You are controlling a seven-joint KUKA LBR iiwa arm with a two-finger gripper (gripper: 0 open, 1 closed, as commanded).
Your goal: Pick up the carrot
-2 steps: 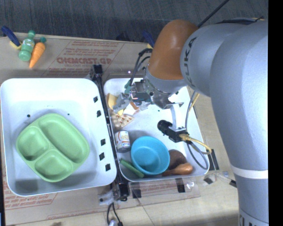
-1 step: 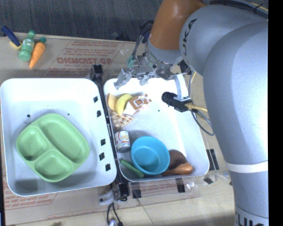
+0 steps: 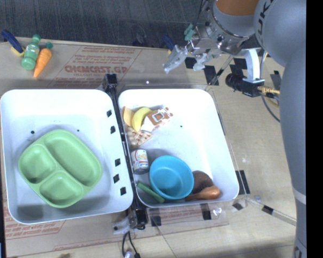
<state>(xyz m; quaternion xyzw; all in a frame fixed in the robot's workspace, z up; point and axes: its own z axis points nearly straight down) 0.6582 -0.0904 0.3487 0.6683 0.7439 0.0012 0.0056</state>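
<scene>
An orange carrot (image 3: 41, 62) with a green top lies on the cardboard beyond the left bin (image 3: 11, 122), outside both bins. An orange elongated item (image 3: 207, 193) also lies in the right bin's (image 3: 218, 128) near right corner, beside a brown object (image 3: 202, 179); I cannot tell what it is. My gripper (image 3: 185, 62) hangs above the bench just past the far edge of the right bin, open, with nothing between its fingers (image 3: 172, 62). It is far right of the carrot.
A green bottle (image 3: 29, 55) and a blue-yellow item (image 3: 13, 43) lie next to the carrot. The left bin holds a green divided plate (image 3: 59, 168). In the right bin are a blue bowl (image 3: 170, 177), a banana (image 3: 139, 117), a snack packet (image 3: 159, 117), a small can (image 3: 140, 159) and a green stick (image 3: 151, 192).
</scene>
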